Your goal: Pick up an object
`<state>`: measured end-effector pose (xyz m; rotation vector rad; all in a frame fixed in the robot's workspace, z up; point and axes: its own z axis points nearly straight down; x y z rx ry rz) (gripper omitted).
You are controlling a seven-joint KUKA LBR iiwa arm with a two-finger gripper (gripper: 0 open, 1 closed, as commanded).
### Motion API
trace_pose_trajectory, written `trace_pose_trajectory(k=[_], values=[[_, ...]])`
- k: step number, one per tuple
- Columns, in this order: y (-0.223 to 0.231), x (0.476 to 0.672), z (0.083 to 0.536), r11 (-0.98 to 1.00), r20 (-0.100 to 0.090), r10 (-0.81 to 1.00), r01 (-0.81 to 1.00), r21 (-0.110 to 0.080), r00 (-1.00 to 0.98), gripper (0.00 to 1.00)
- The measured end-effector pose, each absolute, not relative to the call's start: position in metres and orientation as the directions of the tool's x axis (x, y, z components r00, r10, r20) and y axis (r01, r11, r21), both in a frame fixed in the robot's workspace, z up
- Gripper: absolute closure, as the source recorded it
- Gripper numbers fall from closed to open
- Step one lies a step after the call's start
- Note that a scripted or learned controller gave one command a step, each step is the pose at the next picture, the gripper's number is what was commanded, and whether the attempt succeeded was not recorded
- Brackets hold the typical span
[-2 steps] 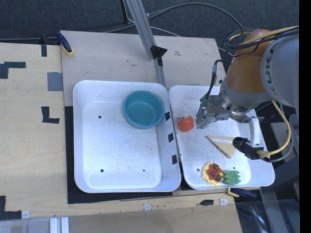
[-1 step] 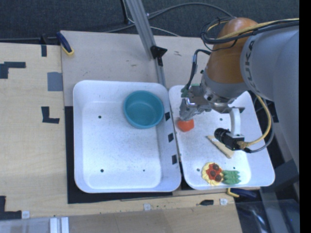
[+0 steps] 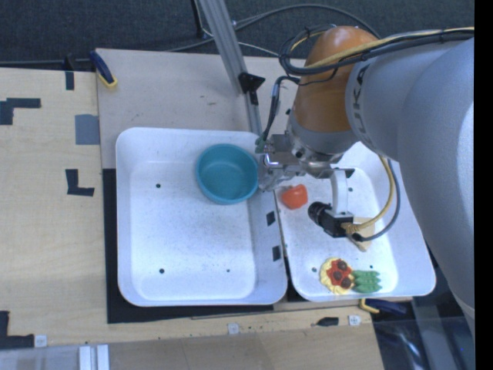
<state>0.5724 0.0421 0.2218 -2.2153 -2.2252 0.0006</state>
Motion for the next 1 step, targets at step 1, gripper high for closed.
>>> trace_pose_trajectory(k=[1], values=[[0.0849,0.5833,0.2263,0.004,0.001,1.000,1.000,0.000,-0.004,1.00]])
